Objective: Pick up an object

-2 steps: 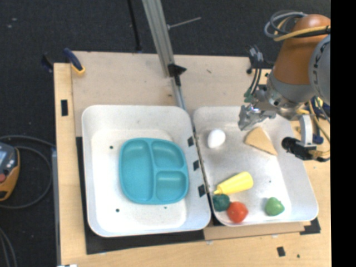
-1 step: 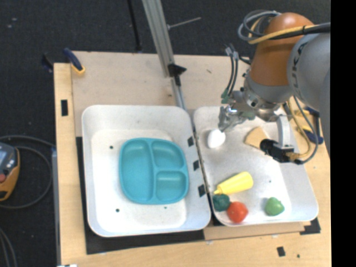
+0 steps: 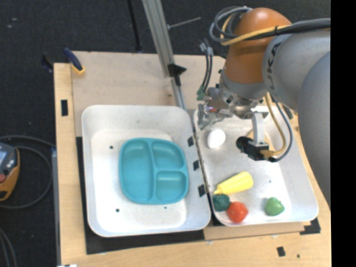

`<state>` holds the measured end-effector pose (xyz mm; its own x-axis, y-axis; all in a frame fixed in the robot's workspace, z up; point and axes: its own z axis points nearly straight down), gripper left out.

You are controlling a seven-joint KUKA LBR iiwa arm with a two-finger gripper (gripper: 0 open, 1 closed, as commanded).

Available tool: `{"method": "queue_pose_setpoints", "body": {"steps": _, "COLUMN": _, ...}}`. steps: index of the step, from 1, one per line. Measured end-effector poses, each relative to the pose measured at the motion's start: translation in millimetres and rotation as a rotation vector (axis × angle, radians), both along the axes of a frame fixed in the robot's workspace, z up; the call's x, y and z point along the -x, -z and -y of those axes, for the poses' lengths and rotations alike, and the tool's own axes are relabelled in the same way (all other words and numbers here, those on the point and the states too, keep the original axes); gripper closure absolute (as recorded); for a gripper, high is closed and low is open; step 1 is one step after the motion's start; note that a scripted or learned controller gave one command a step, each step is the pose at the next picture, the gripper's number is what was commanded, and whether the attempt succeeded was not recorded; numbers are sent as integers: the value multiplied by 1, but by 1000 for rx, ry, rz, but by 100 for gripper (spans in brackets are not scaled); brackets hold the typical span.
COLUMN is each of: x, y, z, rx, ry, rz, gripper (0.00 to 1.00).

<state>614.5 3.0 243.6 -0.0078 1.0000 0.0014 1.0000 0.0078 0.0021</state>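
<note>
White egg-shaped object [image 3: 216, 138] lies at the far end of the right bin [image 3: 289, 193], just below the gripper [image 3: 210, 117] and not lifted, so the pick appears still ahead. Nearer than the egg in that bin lie a yellow corn-like piece [image 3: 236, 183], a dark green item [image 3: 221, 202], a red ball [image 3: 237, 211] and a green one [image 3: 273, 206]. I cannot tell the fingers' state; the wrist and cables hide them.

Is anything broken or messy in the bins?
Nothing looks broken or spilled. The blue tray lies flat in the left bin. The white egg, yellow piece and small toys sit apart in the right bin.
</note>
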Motion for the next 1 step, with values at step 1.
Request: {"method": "queue_pose_setpoints", "body": {"steps": 1, "x": 1, "y": -9, "z": -50, "rx": 0, "ry": 1, "rz": -1, "gripper": 100}}
